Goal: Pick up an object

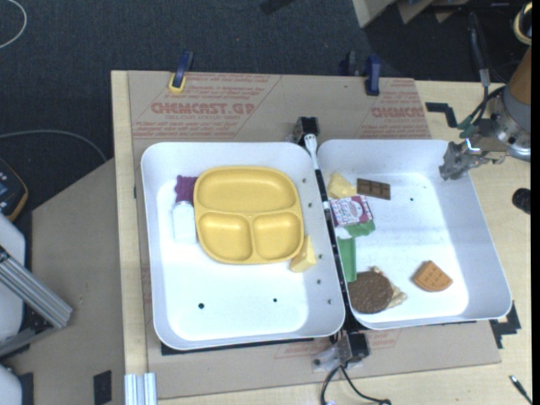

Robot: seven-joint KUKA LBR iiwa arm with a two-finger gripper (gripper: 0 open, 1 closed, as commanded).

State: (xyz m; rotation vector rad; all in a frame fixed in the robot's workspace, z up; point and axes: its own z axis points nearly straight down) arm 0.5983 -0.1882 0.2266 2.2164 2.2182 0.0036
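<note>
My gripper (454, 164) hangs over the far right rim of the right bin (472, 226), with nothing visible between its fingers. In that bin lie a brown chocolate bar (373, 189), a pale yellow piece (340, 186), a pink and white packet (351, 211) on a green strip (347, 251), a round brown cookie (370, 292) and an orange cracker (431, 276). All of these sit to the left of and nearer than the gripper.
The left bin (236, 310) holds a yellow divided tray (249, 213), a purple item (184, 187), a white bottle (183, 223) and a yellow wedge (304, 258). Clamps (177, 81) grip the board's far edge. Cables trail at the right.
</note>
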